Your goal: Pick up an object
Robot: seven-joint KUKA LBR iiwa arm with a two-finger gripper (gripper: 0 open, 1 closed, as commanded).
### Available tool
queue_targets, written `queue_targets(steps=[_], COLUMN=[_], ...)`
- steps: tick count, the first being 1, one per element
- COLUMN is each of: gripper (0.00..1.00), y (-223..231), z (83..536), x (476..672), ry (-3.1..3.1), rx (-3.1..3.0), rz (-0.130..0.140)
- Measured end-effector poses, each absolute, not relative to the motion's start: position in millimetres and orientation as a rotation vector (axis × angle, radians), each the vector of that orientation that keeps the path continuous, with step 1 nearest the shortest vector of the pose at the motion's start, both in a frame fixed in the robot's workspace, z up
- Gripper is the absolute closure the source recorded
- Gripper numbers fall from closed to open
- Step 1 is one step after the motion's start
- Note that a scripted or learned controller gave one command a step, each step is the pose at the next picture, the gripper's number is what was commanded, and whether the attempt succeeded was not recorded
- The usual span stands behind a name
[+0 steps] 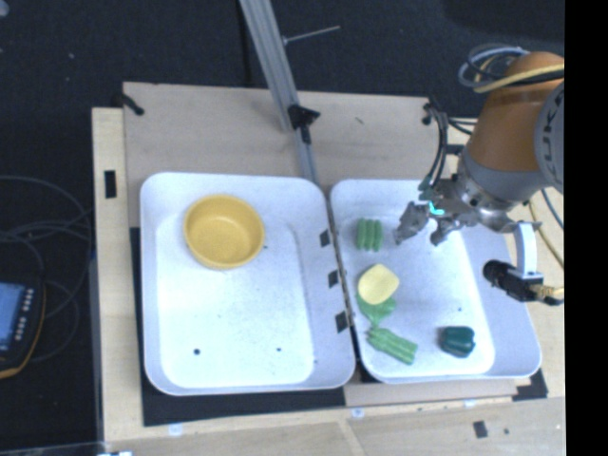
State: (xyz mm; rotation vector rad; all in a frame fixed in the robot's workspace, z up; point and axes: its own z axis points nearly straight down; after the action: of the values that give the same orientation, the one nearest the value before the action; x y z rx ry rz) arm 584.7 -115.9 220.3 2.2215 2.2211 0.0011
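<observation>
My gripper [425, 227] hangs over the upper middle of the right bin [494, 297], its two fingers spread apart with nothing between them. A small ribbed green piece [369, 235] lies to its left near the bin's upper left corner. A yellow and green object [377, 286] lies below that by the left wall. A long green ribbed piece [392, 345] rests near the bin's lower left. A dark green pepper-like object [457, 341] sits at the lower right.
A yellow bowl [224, 231] stands in the upper left of the left bin [237, 340]. A grey metal pole [275, 65] slants down to the divider between the bins. A handheld screen [17, 321] lies off the bench at far left.
</observation>
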Motion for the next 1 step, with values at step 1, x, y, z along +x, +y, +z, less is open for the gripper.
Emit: queue_targets(steps=[1], gripper=[0.00], y=[-115.9], z=[220.2], x=[584.7], ry=[2.221], rx=[2.221], rz=[0.001])
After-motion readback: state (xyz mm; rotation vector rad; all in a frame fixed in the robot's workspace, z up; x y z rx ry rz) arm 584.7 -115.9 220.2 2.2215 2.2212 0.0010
